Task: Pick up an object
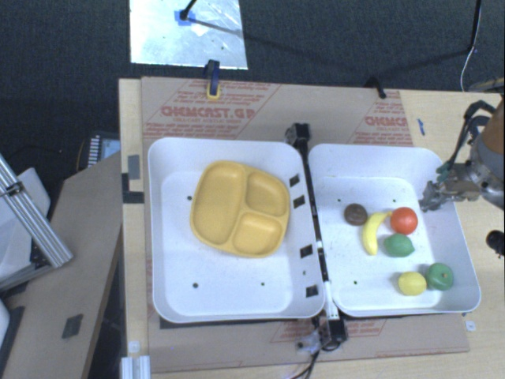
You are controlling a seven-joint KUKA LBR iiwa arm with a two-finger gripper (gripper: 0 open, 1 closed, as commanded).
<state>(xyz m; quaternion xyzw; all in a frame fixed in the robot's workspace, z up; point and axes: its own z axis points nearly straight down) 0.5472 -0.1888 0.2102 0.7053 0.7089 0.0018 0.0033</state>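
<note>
The right bin [347,172] holds a brown round fruit [356,213], a yellow banana [372,233], a red tomato [404,220], a green lime [399,245], a yellow lemon [412,283] and a green apple [440,275]. My gripper [435,196] hangs over the right rim of that bin, up and to the right of the tomato, clear of the fruit. Nothing shows between its fingers.
The left bin [170,290] holds a yellow divided plate [239,208]. A black hinge strip [312,227] runs between the bins. Both bins rest on a cardboard sheet [260,109]. A metal frame [28,219] stands at the far left.
</note>
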